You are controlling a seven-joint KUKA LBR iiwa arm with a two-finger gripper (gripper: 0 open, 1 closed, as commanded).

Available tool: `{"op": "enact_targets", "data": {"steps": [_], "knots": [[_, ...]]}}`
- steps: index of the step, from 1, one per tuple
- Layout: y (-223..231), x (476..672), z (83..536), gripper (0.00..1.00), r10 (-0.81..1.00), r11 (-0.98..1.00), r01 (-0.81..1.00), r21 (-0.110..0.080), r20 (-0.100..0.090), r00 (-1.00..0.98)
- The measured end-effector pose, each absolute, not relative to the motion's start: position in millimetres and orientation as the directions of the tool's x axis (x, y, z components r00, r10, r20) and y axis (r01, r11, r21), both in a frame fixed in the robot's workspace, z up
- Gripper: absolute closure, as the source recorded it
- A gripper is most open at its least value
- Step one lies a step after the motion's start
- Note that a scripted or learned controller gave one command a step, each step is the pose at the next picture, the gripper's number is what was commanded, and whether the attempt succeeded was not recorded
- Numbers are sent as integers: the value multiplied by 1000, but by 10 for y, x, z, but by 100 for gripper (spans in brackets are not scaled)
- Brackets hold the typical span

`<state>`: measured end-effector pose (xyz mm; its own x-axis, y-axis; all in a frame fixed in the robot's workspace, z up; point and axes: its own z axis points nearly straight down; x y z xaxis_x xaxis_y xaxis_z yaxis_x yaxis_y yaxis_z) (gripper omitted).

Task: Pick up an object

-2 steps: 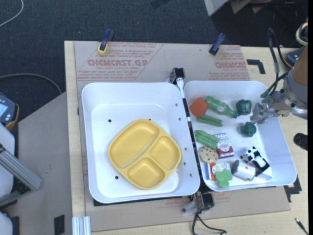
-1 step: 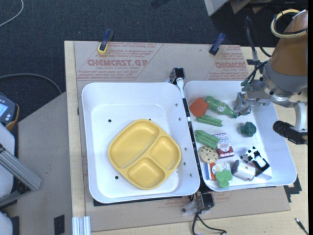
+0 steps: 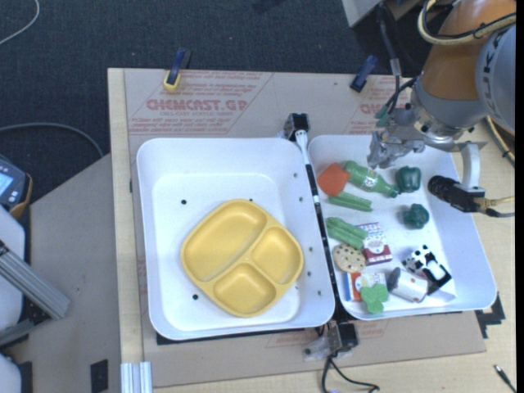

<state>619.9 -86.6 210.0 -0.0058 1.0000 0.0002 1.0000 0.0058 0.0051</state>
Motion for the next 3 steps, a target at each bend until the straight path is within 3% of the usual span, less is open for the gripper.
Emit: {"op": "enact_targets", "data": {"steps": [1, 3], "knots": [[-469, 6605, 2134, 100, 1000, 6, 1000, 6, 0, -6], [-338, 6600, 2313, 100, 1000, 0, 1000, -2, -1, 0]]}}
